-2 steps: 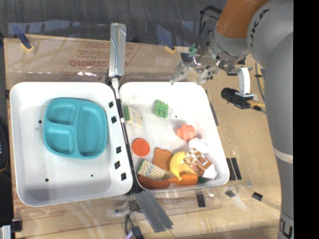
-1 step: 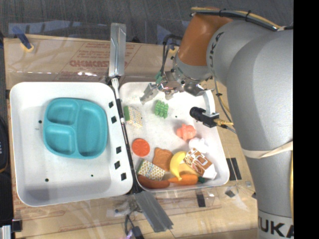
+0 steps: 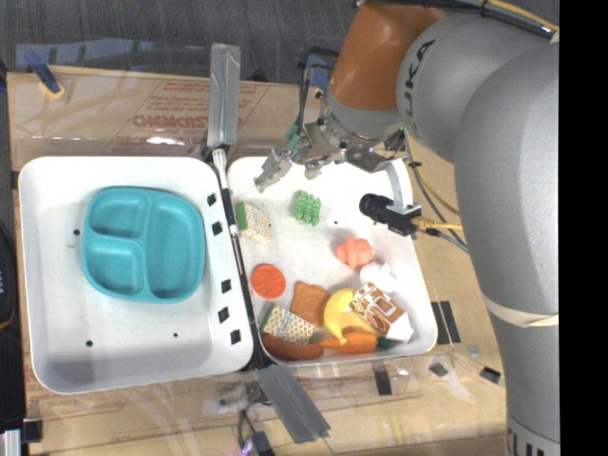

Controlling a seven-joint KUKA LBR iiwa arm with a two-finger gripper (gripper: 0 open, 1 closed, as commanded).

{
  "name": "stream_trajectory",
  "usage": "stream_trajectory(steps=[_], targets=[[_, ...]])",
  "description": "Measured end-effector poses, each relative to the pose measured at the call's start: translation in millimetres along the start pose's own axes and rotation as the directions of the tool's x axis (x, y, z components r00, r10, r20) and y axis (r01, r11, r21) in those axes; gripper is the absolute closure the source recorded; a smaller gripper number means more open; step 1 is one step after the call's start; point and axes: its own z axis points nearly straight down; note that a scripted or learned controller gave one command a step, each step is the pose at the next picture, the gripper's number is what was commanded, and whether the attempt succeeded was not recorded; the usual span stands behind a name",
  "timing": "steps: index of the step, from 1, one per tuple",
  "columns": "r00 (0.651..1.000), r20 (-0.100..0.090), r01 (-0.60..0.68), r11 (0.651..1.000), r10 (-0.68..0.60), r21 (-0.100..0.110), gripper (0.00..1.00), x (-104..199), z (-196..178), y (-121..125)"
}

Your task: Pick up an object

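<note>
Green toy block [image 3: 305, 206] lies near the right bin [image 3: 425, 302]'s far edge, just beneath the claw [image 3: 285, 164], whose state I cannot tell. It looks light, stiff and ridged; gripping across its short sides seems safest.

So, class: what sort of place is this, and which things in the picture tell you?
Probably a robotics lab: a KUKA arm reaches over two white bins, one holding toy food.

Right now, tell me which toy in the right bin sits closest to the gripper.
The green block. It lies alone in the bin's upper part, just below the gripper, while the pink toy, orange disc and banana sit lower down.
</note>
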Motion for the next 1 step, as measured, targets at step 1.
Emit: stream_trajectory(steps=[1], targets=[[0.996, -0.001, -0.084, 0.996, 0.084, 0.008, 0.0, -47.0, 92.4, 8.1]])
